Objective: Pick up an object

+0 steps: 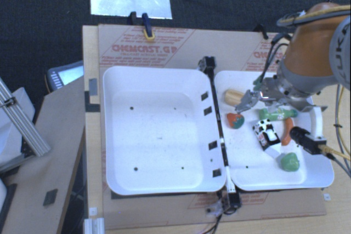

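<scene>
The right bin (323,175) holds several small objects. A tan cylinder (233,97) lies near its far left corner, with a red and green ball (236,120) just in front of it. A green piece (277,114), an orange carrot-like piece (288,131), a black and white toy (265,134) and a green lump (289,161) sit further right. My gripper (248,101) hangs low over the bin, just right of the tan cylinder and above the ball. I see nothing held in it.
The left bin (112,134) lies beside the right one, with a black-clipped divider (216,129) where they meet. The arm's orange band (315,46) and wrist cover the right bin's far right part. A black fitting (306,140) juts over the right rim.
</scene>
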Action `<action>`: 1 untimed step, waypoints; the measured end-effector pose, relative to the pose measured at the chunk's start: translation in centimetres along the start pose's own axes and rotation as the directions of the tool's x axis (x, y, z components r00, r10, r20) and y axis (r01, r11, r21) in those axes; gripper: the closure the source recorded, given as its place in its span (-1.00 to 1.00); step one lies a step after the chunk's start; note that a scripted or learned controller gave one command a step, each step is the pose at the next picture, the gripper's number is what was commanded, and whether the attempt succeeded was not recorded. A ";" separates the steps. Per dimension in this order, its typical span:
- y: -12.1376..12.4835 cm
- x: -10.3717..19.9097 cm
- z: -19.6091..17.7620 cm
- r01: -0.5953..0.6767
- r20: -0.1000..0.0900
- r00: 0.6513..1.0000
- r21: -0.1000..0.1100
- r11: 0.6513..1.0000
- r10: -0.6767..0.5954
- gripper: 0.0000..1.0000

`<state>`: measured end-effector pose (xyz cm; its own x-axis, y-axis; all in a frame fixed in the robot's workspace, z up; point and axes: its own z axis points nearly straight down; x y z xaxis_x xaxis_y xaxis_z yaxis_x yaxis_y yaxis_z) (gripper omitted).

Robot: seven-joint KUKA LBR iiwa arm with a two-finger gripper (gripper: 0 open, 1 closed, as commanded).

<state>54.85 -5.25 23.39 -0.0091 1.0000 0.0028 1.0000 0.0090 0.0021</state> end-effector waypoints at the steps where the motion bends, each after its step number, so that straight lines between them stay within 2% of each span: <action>1: 2.7 4.1 5.2 -0.001 0.002 1.000 0.003 1.000 0.001 -1.00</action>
<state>57.52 -1.14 18.21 -0.0080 1.0000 0.0009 1.0000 0.0080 -0.0009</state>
